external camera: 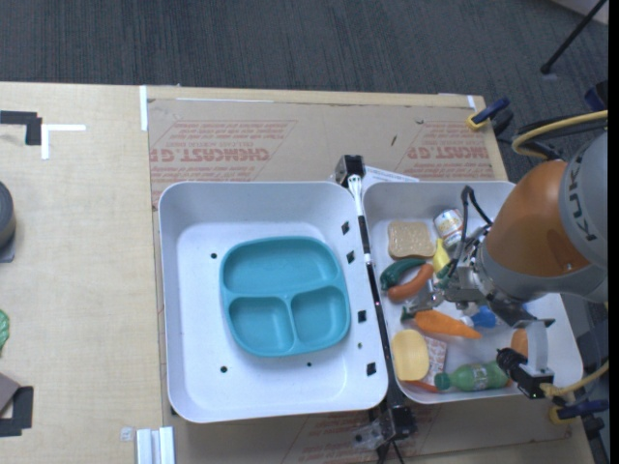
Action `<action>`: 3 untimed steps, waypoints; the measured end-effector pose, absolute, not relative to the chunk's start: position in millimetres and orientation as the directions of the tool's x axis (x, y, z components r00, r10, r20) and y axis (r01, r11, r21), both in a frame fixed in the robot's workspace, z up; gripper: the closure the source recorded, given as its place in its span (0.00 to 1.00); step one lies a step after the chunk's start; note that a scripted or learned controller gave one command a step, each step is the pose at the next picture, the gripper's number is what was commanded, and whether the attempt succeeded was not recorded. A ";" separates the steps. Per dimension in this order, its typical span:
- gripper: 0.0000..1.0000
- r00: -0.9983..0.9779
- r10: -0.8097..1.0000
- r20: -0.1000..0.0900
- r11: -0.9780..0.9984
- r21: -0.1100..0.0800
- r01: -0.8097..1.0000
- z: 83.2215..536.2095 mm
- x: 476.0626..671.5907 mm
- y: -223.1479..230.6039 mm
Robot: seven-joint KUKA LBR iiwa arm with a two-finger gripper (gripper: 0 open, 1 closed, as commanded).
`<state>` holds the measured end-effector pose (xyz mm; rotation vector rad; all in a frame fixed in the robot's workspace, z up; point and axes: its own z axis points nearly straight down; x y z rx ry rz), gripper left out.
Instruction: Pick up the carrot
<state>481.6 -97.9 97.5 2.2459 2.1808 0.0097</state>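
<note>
Gripper (447, 298): low in the right bin (566, 351), directly above the carrot; opening and hold not readable under the wrist, so cannot tell, and no carrot seen between the jaws. Carrot (448, 325): one, orange, lying flat near the middle of the right bin, thick end toward the bin divider, tip pointing right, just below the gripper and apparently touching or nearly touching it. Step in hand, as judged: final approach or grasp attempt, carrot not yet lifted off the bin floor. Next move, as judged: closing squarely across the carrot's body, then a straight lift clear of crowded neighbours. Close neighbours, one of each: chili pepper (414, 280), orange-red with a green stem end, just up-left of the gripper; slice of bread (410, 239) beyond it toward the far wall; small white jar (448, 224) beside the bread; yellow oval piece (410, 355) below the carrot; green bottle (474, 377) along the near wall; small blue item (484, 317) at the carrot's tip, kind unclear. Bins: two, white, side by side. Left bin (184, 259): one teal divided plate (285, 296), three compartments. Arm (542, 235): one, orange band above the wrist, reaching in from the right
</note>
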 end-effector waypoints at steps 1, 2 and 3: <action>0.00 -0.151 0.989 -0.005 0.151 0.018 0.988 98.0 483.8 -101.5; 0.00 -0.222 0.975 -0.009 0.222 0.019 0.975 98.0 484.1 -100.0; 0.00 -0.475 0.880 -0.008 0.475 0.016 0.880 98.0 484.2 -105.3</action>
